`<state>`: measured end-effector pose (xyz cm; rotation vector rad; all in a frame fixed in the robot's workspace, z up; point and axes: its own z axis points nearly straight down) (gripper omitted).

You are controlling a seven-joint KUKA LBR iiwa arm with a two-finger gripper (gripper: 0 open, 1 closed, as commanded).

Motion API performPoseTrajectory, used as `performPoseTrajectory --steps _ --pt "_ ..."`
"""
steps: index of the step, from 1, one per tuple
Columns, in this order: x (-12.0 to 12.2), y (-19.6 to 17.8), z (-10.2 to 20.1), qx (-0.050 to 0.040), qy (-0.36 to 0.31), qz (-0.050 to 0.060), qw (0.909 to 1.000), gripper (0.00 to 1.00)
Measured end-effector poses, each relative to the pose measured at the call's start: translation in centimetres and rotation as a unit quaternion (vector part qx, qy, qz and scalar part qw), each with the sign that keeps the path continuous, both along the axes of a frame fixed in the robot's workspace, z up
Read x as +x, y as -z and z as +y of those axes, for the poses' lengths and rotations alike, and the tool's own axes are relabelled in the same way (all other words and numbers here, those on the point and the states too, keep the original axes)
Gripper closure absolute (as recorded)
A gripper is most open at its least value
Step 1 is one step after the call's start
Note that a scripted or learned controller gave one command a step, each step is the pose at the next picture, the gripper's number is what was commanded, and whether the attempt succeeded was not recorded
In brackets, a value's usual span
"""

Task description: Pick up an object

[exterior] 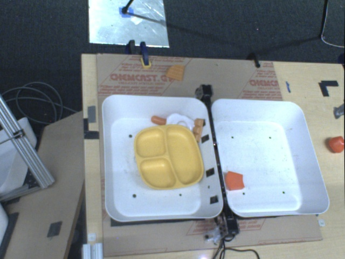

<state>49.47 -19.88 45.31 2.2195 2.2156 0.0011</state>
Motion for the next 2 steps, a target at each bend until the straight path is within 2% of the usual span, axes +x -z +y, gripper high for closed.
performPoseTrajectory --steps 1,2 --pt "-0.8 0.4 5.3 0.0017 -0.005 0.001 1.0 0.0" --pt "-0.4 0.4 1.1 0.0002 0.0 0.0 1.0 0.0"
